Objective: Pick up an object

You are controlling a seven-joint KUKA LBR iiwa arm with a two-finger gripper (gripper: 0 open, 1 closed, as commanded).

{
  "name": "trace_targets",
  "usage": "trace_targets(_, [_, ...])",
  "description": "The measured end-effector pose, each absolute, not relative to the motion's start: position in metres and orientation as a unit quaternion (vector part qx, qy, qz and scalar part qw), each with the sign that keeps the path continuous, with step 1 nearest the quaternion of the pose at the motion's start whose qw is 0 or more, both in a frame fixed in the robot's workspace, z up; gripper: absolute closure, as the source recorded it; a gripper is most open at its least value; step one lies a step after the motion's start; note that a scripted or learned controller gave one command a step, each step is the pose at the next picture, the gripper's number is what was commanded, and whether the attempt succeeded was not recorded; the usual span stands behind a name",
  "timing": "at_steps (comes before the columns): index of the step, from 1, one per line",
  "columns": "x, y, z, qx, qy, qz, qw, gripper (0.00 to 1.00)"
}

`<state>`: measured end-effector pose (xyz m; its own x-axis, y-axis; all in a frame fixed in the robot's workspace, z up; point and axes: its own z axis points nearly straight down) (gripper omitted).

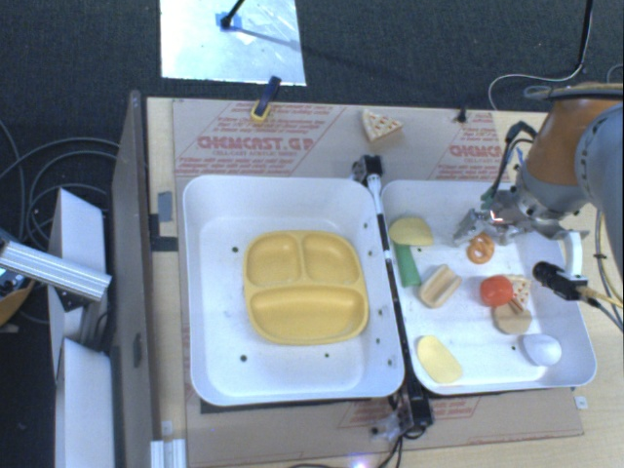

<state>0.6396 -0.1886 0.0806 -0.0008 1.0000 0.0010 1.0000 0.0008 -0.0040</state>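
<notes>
The right bin (575, 354) holds several toy foods: a small orange pretzel (480, 252), a red tomato (496, 290), a hot-dog bun (439, 286), a green stick (406, 265), a pale yellow piece (411, 230), a brown cookie (512, 319), a white egg (541, 349) and a yellow slice (440, 359). My gripper (483, 224) hangs at the far side of this bin, directly over the pretzel and close to it. I see nothing held in it.
A yellow divided plate (305, 286) lies in the left bin (210, 261). A cheese wedge (381, 125) and a yellow-and-blue tool (263, 105) lie on the board behind the bins. The arm's black cable fitting (556, 279) overhangs the right bin's right side.
</notes>
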Motion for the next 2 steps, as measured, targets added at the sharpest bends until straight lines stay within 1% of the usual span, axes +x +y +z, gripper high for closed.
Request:
trace_targets(1, [0.669,-0.182,0.173,-0.705,-0.709,-0.0033,-0.005,0.0])
trace_targets(2, [0.628,-0.179,0.08,-0.707,-0.707,0.0014,0.003,0.0])
